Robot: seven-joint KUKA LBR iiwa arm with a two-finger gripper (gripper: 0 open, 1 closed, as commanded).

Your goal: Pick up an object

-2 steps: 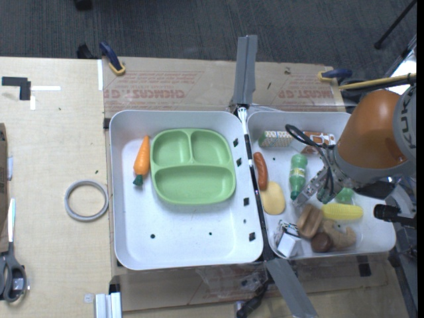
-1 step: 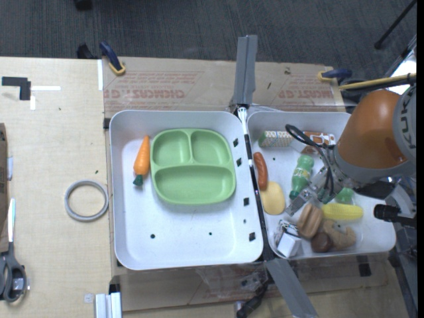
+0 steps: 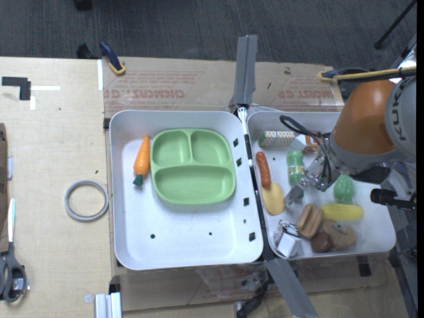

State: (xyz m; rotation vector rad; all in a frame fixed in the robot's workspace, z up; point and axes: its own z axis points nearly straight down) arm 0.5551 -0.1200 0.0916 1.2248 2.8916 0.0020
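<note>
My gripper (image 3: 307, 183) hangs low over the middle of the right bin (image 3: 381, 240), below the arm's orange band (image 3: 363, 118). It sits just right of a green bottle (image 3: 295, 165) and above a tan bun (image 3: 309, 220). Around it lie a red sausage (image 3: 264, 167), a pale yellow pear-shaped piece (image 3: 272, 199), a green round vegetable (image 3: 343, 188), a yellow corn cob (image 3: 341, 211), a brown potato (image 3: 322, 242) and a small printed box (image 3: 277, 138). I see nothing lifted off the bin floor.
The left bin (image 3: 192, 244) holds a green divided plate (image 3: 193, 166) and an orange carrot (image 3: 141, 159) beside it. A grey ring (image 3: 86, 200) and scissors (image 3: 12, 273) lie on the bench at left. A white and metal item (image 3: 286, 241) sits at the right bin's front left corner.
</note>
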